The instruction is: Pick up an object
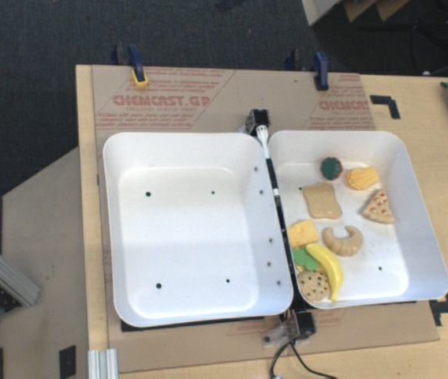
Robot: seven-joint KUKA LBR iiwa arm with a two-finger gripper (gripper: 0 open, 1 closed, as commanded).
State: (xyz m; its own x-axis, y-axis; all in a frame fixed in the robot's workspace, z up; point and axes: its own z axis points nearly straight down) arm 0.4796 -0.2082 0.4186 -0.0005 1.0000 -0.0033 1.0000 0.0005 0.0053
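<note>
The banana (325,264) lay in the right bin (413,212), light, smooth and slippery; best pinched across its middle.

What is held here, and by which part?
Nothing is seen held. All the food lies loose in the right bin: banana, cookie, croissant, pizza slice and the rest.

Surface with two white bins side by side

The surface (42,235) carries a brown board (208,93) printed with red lettering, held at its far edge by two blue clamps (137,63). On the board sit the left bin (121,212) and the right bin (421,235), touching along their inner rims.
</note>
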